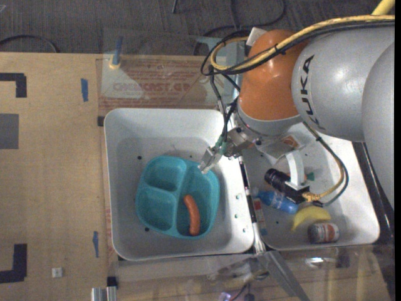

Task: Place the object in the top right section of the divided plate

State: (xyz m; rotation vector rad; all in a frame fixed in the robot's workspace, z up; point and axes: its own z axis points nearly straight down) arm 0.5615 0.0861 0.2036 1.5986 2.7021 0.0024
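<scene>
The arm (326, 74) reaches in from the right, slanting down so the gripper (210, 160) hangs over the teal divided plate's (150, 199) upper right rim; can't tell the jaw state. Casing reads "KUKA". The hot dog (192, 214) lies in the plate's right-hand section.

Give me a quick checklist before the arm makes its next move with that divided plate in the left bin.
1. Divided plate lies flat in the left bin: ok.
2. Sausage is in a plate section: ok, though it lies in the lower right one, not the top right.
3. Top right section holds the object: not ok.
4. Claw sits at the plate's upper right rim: ok.
5. Claw holds something: cannot tell.
6. Banana, blue bottle and can lie in the right bin, apart from the plate: ok.
</scene>
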